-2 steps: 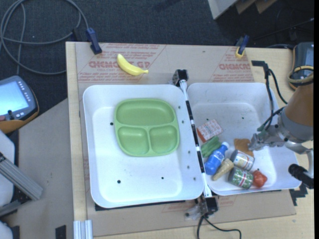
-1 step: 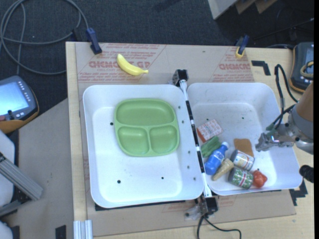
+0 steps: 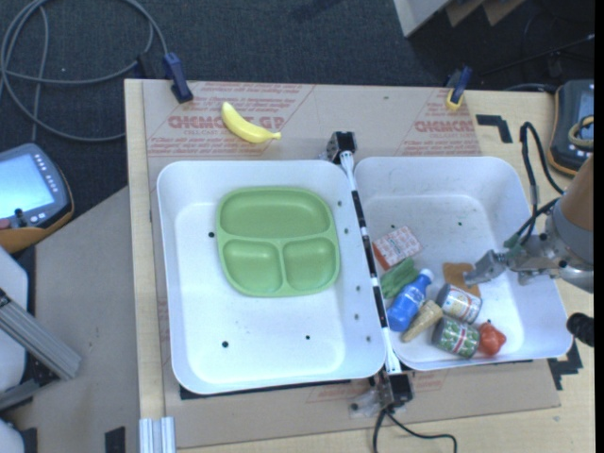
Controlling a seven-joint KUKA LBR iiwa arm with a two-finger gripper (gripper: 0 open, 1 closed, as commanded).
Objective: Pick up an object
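Clutter sits low in the right bin (image 3: pixel 491 182) — a blue bottle (image 3: pixel 409 300), two small cans (image 3: pixel 461 303) and (image 3: pixel 456 338), a red item (image 3: pixel 491 340), a green piece (image 3: pixel 396 278), a red-and-white packet (image 3: pixel 396 245), a yellowish cone-like thing (image 3: pixel 423 321) and a brown scrap (image 3: pixel 460 274). All of it is packed near the bin's front edge, pieces touching or overlapping.

Camera view: the gripper (image 3: pixel 491 264) reaches in from the right, its tip just beside the brown scrap and just above the upper can. Whether it is wide, narrow or holding anything I cannot tell; the tip is small and blurred. Nothing is visibly lifted.

No target is named, so any object counts. Nearest candidates are the brown scrap and the upper can.

Risks, as judgement:
- the scrap looks flat, so a close could slide over it and come up with nothing;
- the cans are round and lie on their sides — likely to roll or squirt out under a pinch;
- the items are crowded, so a descent could wedge against a neighbour, or shove the pile toward the bin wall;
- two things could get caught at once and one drop.

The left bin (image 3: pixel 189 253) holds a green divided tray (image 3: pixel 277 240), well apart from the arm. A banana (image 3: pixel 247 125) lies on the bench behind the bins, out of play.
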